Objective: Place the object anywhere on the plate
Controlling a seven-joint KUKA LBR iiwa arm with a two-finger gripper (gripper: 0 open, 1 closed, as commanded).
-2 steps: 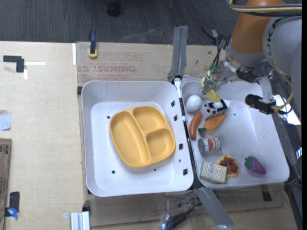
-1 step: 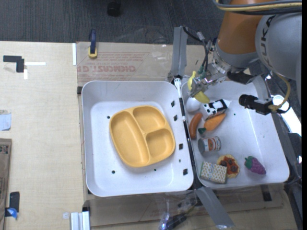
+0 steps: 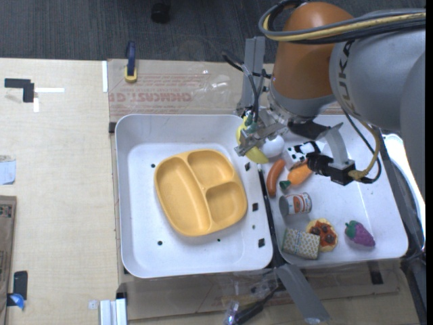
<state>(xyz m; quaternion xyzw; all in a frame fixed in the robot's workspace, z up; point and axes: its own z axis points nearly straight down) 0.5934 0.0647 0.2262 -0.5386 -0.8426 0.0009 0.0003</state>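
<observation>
Careful: your gripper point(image 3: 249, 139) seems closed on a yellow object point(image 3: 256, 154) at the bins' shared rim; it could slip short of the plate point(image 3: 200, 191).

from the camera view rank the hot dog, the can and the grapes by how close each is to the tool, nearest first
Measured from the tool in the camera view:
1. Hot dog, just below and right of it, near the divider.
2. Can, lower in the right bin.
3. Grapes, toward the right bin's far lower corner.

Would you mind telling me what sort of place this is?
Probably a robotics lab bench: a grey arm reaches over two white bins, one holding a yellow divided plate, the other toy food.
</observation>
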